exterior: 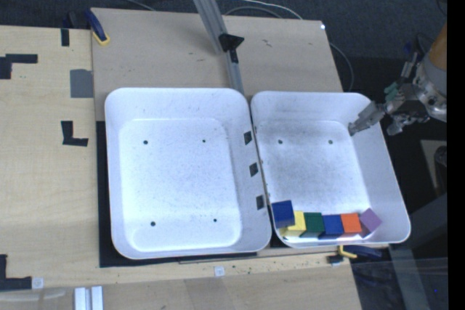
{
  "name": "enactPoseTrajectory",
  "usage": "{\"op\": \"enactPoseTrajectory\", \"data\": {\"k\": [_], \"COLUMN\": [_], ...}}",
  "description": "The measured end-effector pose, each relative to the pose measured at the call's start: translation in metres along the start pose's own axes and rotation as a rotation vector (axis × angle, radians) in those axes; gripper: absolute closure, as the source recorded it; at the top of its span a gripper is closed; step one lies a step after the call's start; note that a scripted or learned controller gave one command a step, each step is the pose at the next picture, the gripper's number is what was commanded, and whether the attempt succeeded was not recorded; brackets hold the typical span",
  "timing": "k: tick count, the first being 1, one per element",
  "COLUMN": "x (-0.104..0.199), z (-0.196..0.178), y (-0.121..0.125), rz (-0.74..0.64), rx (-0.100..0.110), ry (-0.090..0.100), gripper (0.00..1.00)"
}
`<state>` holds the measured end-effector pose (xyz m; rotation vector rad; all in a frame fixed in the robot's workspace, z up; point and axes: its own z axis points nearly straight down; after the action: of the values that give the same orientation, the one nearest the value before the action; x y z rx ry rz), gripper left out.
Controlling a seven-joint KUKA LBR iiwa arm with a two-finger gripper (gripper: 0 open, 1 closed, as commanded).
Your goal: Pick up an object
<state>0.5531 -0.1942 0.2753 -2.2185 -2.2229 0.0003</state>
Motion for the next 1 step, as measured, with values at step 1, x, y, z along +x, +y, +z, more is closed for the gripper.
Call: {"op": "enactPoseTrajectory", "data": {"k": [1], "x": [0.0000], "z": [0.0000], "y": [0.0000], "rz": [0.000], "rx": [0.000], "ry": [0.000], "gripper": [0.00]}}
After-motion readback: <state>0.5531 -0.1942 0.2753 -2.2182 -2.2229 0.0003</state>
